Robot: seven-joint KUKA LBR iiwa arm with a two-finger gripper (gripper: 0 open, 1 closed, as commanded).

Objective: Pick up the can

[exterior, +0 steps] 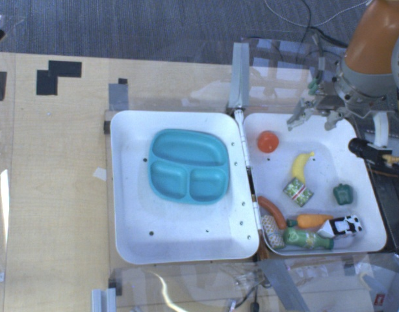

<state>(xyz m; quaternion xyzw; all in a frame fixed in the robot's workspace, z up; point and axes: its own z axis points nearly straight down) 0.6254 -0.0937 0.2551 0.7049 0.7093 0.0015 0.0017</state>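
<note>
I see the table (50, 174), pale wood, carrying two white bins side by side. The left bin (131, 239) holds a blue tray (188, 165) with three compartments, lying flat near its middle. The right bin (329, 142) holds the small stuff. The arm (381, 38) comes in from the upper right, its orange band above the grey wrist, and it hangs over the far right corner of the right bin.

My claw (318, 114) sits at the bin's far edge with its fingers spread apart, nothing between them. It is well apart from everything in the bin.

Along the near wall of the right bin lies a green bottle (308, 240) on its side, with a black-and-white cow toy (346, 225) just beside its right end and a carrot (311, 221) touching it from above. A sausage (272, 208) lies slanted at the near left, next to a speckled oblong thing (272, 226) I cannot identify.

The can (297, 192), small with a green and white label, lies tilted near the bin's middle, just below a banana (302, 165). A red ball (268, 142) sits at the far left, and a green pepper (342, 194) sits by the right wall.
</note>
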